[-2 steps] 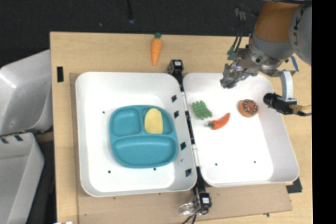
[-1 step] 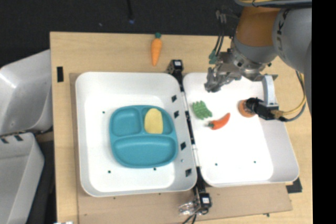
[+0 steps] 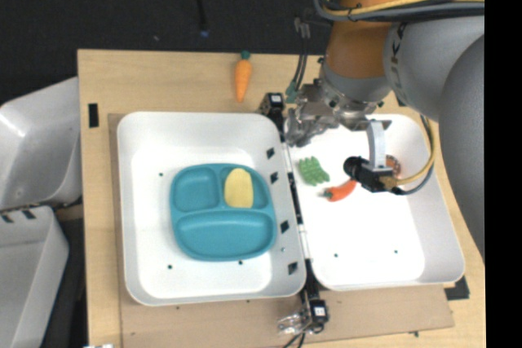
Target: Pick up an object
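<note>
In the right bin (image 3: 383, 257), a small green leafy toy (image 3: 313, 170) lies near the bin's left wall. A small orange-red piece (image 3: 340, 191) rests just to its right and slightly nearer the camera. My gripper (image 3: 300, 129) hangs over the bin's far left corner, just above and behind the green toy. The arm's grey wrist and orange band hide most of it. I see nothing held in it.
The left bin (image 3: 139, 257) holds a blue divided tray (image 3: 212, 228) with a yellow oval item (image 3: 238, 187) in its upper right compartment. A toy carrot (image 3: 242, 76) lies on the wooden bench behind the bins. A black cable fitting (image 3: 367, 174) dangles from the arm over the right bin.
</note>
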Motion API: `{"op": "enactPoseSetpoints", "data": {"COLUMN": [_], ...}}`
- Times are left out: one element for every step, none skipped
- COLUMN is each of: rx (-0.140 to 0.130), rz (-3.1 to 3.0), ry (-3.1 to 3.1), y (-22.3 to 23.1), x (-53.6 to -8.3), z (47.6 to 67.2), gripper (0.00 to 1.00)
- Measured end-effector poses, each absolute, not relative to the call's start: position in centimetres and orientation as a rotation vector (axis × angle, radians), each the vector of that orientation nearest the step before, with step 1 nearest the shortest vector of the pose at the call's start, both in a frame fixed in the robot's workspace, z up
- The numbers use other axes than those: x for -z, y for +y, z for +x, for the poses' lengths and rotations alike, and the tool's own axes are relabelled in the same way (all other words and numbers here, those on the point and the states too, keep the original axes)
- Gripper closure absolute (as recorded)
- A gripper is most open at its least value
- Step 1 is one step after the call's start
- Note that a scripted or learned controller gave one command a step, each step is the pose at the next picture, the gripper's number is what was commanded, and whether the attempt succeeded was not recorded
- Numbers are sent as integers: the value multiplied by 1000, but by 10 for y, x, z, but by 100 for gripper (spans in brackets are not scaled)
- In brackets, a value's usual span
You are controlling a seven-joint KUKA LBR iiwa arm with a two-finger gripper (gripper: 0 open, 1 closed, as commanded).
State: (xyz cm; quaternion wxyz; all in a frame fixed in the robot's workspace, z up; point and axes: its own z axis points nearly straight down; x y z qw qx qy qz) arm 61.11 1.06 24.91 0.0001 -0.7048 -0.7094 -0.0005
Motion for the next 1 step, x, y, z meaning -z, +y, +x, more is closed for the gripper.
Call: {"op": "enactPoseSetpoints", "data": {"rx": [0], "rz": [-2213], "ry": [-2228], "y": [67], "x": [-239], "z": [605], "gripper": [100]}}
